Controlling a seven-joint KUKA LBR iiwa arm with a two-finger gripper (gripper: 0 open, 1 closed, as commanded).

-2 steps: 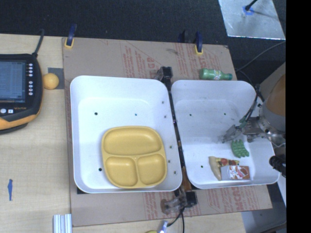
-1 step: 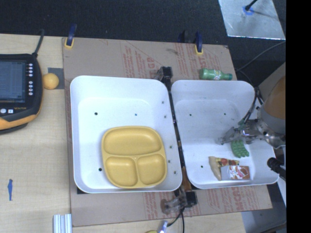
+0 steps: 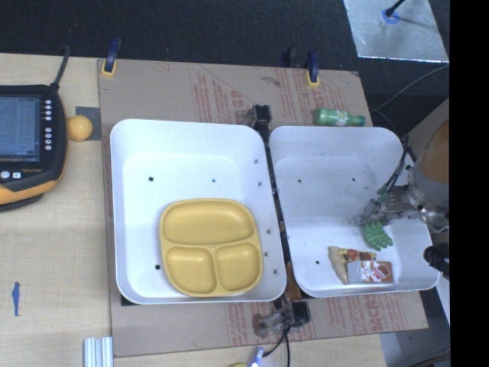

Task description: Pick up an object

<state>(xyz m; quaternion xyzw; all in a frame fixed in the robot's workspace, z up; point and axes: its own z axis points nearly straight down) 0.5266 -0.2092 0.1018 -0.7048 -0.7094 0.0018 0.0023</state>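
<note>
Bins sit side by side on a brown cardboard sheet [image 3: 191, 90] over the pale wooden table [image 3: 46, 281] on my feed. I see the left shallow white bin [image 3: 130, 167] carrying a yellow plastic plate with three compartments [image 3: 210, 245] in its near half. The right shallow white bin [image 3: 321, 159] holds a small green leafy toy [image 3: 377, 235] toward its right side, and just in front of that a wedge-shaped toy pizza slice [image 3: 339, 260] touching a small red and white packet [image 3: 370, 271] near the bin's front wall. The grey arm [image 3: 434, 159] comes in from the right edge, and its hand [image 3: 380, 214] hangs low inside the right bin, directly above the green leafy toy and at or very near its top. I cannot tell from this angle whether the hand is open or closed, nor whether it has any hold on the toy. Behind the right bin a green plastic bottle [image 3: 338, 117] lies on its side on the cardboard. At the far left of the table I see a black and orange control pendant with a screen [image 3: 27, 147], and a small orange ball [image 3: 79, 127] rests just beside its right edge.
</note>
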